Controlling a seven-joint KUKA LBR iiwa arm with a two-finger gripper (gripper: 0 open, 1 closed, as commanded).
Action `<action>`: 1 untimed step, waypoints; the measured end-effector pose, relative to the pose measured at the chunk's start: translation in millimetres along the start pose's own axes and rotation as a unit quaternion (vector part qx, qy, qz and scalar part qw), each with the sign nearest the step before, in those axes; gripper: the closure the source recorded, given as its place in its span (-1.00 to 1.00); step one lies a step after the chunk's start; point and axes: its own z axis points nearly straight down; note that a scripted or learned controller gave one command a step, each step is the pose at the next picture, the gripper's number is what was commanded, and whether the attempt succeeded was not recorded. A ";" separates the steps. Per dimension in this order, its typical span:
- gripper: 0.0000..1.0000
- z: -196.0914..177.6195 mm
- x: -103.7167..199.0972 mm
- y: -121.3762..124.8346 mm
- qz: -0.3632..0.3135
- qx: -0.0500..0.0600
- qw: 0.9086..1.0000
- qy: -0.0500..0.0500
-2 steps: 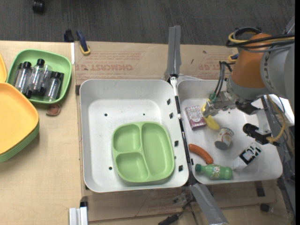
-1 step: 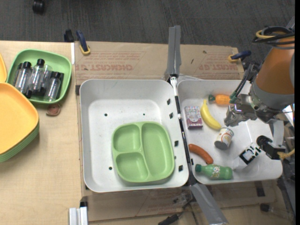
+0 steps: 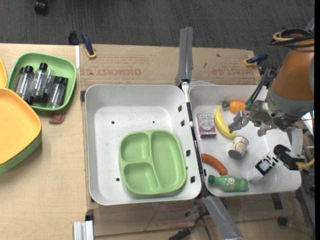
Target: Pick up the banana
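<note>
A yellow banana (image 3: 221, 122) lies curved in the right bin (image 3: 280, 184), near its back left, between a pink box (image 3: 206, 125) and the arm. My gripper (image 3: 248, 126) hangs just right of the banana's lower end, above the bin floor. Its two fingers stand spread apart, with nothing between them. The left fingertip (image 3: 236, 123) is close to the banana's lower tip; I cannot tell whether it touches.
The right bin also holds a small can (image 3: 239, 147), an orange-red sausage (image 3: 214, 163), a green bottle (image 3: 228, 183), an orange item (image 3: 235, 105) and a black-and-white object (image 3: 267, 163). A green divided tray (image 3: 152, 161) lies in the left bin (image 3: 100, 134).
</note>
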 end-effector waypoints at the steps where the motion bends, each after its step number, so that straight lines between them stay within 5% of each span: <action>1: -1.00 71.9 0.8 72.7 -0.020 0.000 1.000 -0.001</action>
